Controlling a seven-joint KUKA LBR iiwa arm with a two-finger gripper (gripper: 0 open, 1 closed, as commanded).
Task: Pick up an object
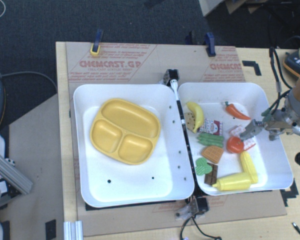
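**Arm reaching over the right bin of toy food**

Two shallow white bins sit side by side on a board-covered bench. The left bin (85,134) holds a yellow divided plate (124,130) with three compartments, lying flat near the bin's centre. The right bin (277,166) holds a loose cluster of toy food items. A banana (195,115) lies near the dividing wall, with a small red-and-white packet (211,127) just beside it. Below these lie a green vegetable piece (210,139), an orange-brown cookie-like piece (213,154), a small green item (203,167) and a dark brown bar (211,175). An L-shaped yellow piece (239,176) occupies the near right part of the bin. A chili pepper (236,111) rests toward the far side, well apart from the banana. A red tomato (235,144) lies near the middle of the bin.

The grey arm enters from the right, and its gripper (249,130) hangs just above and beside the tomato. The fingers blur against the items beneath, so whether they stand apart or together cannot be told; nothing is visibly held between them.
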